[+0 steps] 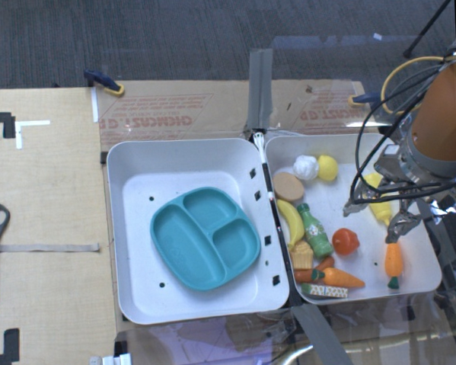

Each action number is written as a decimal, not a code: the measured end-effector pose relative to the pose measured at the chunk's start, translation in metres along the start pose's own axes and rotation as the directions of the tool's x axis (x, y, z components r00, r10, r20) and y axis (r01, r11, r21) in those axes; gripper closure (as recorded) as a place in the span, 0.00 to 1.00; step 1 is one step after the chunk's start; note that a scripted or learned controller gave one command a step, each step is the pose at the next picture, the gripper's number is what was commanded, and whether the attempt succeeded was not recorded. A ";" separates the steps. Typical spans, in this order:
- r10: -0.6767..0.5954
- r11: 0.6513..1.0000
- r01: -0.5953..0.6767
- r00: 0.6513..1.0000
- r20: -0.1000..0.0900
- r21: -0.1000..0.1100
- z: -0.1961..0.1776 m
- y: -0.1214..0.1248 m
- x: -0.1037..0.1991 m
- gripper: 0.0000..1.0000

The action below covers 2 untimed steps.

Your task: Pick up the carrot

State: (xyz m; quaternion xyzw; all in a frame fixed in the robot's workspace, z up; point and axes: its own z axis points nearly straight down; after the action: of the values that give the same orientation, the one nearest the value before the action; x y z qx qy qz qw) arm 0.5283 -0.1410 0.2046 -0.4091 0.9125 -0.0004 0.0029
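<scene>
Here my pincer hangs in the right white bin, fingers spread, just above the small orange carrot, not gripping it. Left lie a red tomato and green bottle; the teal divided plate sits in the left bin.

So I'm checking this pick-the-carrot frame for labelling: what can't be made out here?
- Gripper: fingers small and dark, tangled with cables; open or shut unclear, as is contact with the carrot below.
- Yellow item: partly covered by the gripper, identity unclear.
- Flat packet at the right bin's front edge: print too small.
</scene>
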 end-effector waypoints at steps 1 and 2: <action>-0.108 0.994 0.108 0.994 -0.002 -0.002 0.054 -0.034 0.078 0.00; -0.030 1.000 0.030 1.000 -0.002 -0.002 0.112 -0.038 0.073 0.00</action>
State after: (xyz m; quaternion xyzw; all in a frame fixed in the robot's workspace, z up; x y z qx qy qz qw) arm 0.5089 -0.2204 0.0925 -0.4227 0.9063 0.0002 0.0015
